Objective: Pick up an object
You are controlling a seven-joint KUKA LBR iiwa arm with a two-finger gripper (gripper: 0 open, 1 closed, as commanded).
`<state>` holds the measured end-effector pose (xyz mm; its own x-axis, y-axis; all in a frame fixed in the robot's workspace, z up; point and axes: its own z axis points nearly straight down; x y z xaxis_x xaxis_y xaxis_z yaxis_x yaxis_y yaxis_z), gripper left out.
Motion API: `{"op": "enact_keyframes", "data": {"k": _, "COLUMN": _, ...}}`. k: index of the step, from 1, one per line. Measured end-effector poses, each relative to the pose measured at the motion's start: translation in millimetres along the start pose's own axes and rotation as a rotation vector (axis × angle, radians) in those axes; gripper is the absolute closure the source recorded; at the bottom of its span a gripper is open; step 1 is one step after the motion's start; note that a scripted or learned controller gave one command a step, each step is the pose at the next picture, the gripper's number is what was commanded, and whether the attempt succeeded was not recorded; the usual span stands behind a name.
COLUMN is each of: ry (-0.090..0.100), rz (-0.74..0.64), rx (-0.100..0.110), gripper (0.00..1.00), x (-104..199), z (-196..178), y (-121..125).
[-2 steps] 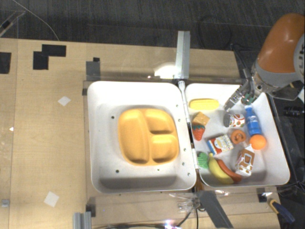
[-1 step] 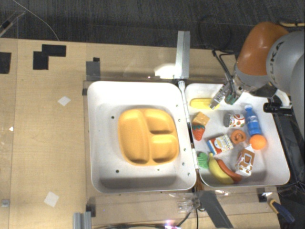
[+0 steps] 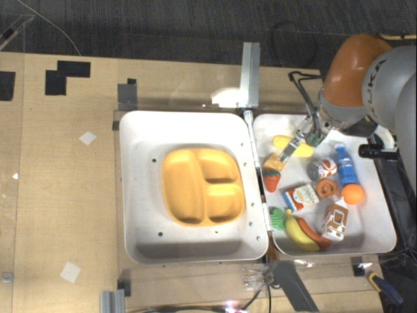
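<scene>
A wooden surface [image 3: 58, 194] carries two shallow white bins side by side, seen from above at a slant. The left bin [image 3: 140, 175] holds a yellow divided tray [image 3: 201, 186] at its centre. The right bin [image 3: 384, 230] holds a scatter of small toy groceries.

The grey arm with its orange band [image 3: 348, 70] reaches in from three o'clock. Its end effector [image 3: 288, 150] hangs low at about eleven o'clock in the right bin, directly over a yellow block-like piece [image 3: 293, 145]. Whether it is released, clenched or grasping anything cannot be told from this angle.

That yellow piece looks the likeliest target. It appears to be hard, light plastic: stiff, not fragile, probably a little slippery. Judging by its shape, a hold across its narrow sides near the middle would suit best.

Just below it, towards seven o'clock, lies a small red strawberry-like toy [image 3: 272, 175] against the bin's left wall. Near the bin's centre sit a small can [image 3: 322, 169] and a blue bottle [image 3: 345, 165], with an orange ball [image 3: 352, 193] just beside the bottle's lower end. A small carton [image 3: 301, 197] lies below the can. Towards six o'clock rest a banana [image 3: 301, 232] and a brown-and-white box [image 3: 335, 220], which appear to touch. The close packing could let a neighbour get nudged or caught.
</scene>
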<state>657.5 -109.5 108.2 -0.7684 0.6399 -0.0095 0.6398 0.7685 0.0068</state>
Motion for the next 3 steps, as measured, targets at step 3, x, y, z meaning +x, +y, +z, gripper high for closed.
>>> {"op": "enact_keyframes", "data": {"k": 3, "ry": -0.004, "rz": 0.617, "rx": -0.003, "gripper": 0.0, "x": -24, "z": -64, "y": -4}}
